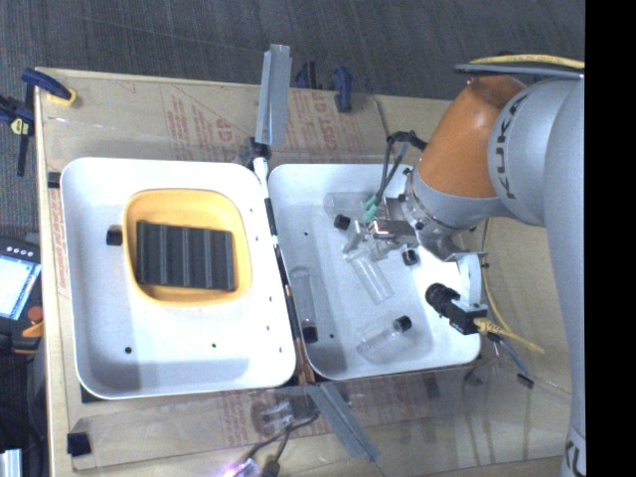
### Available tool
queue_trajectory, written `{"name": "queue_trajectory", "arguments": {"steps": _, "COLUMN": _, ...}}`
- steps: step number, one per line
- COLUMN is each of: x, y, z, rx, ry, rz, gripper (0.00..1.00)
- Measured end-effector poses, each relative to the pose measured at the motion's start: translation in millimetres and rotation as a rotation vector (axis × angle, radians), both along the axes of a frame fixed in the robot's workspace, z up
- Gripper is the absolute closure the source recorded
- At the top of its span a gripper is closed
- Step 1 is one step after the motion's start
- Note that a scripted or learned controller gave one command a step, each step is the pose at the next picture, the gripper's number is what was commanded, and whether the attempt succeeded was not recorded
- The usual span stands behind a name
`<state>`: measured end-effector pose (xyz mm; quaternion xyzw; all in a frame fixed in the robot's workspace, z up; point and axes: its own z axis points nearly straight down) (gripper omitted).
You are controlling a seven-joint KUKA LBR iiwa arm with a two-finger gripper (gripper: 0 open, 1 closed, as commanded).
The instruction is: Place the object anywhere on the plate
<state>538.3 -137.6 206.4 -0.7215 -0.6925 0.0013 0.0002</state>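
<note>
A yellow plate (187, 203) lies in the left bin (89, 336), and a dark ribbed block (186, 256) rests on its middle. My gripper (370, 235) is low over the upper middle of the right bin (308, 192), with the orange-banded wrist behind it to the right. Just below the gripper lies a clear plastic piece (374, 278). A second clear piece with a black cap (386, 337) lies near the bin's front wall. The gripper's tip is cluttered, and nothing can be made out in its grasp.
A small black item (342, 222) and a green bit (370, 207) sit left of the gripper. Another small black piece (114, 235) lies left of the plate. Blue clamps (341, 85) hold the bench's far edge, and cables trail at the front right (507, 346).
</note>
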Motion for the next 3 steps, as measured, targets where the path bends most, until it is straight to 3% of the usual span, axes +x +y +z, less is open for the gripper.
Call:
{"name": "queue_trajectory", "arguments": {"steps": 1, "x": 30.3, "y": 69.7, "z": 26.3, "rx": 0.003, "ry": 0.002, "rz": 0.121, "gripper": 1.00}}
{"name": "queue_trajectory", "arguments": {"steps": 2, "x": 87.6, "y": 106.5, "z": 23.2, "rx": 0.002, "ry": -0.001, "rz": 0.398, "gripper": 1.00}}
{"name": "queue_trajectory", "arguments": {"steps": 3, "x": 87.6, "y": 106.5, "z": 23.3, "rx": 0.002, "ry": -0.002, "rz": 0.398, "gripper": 0.00}}
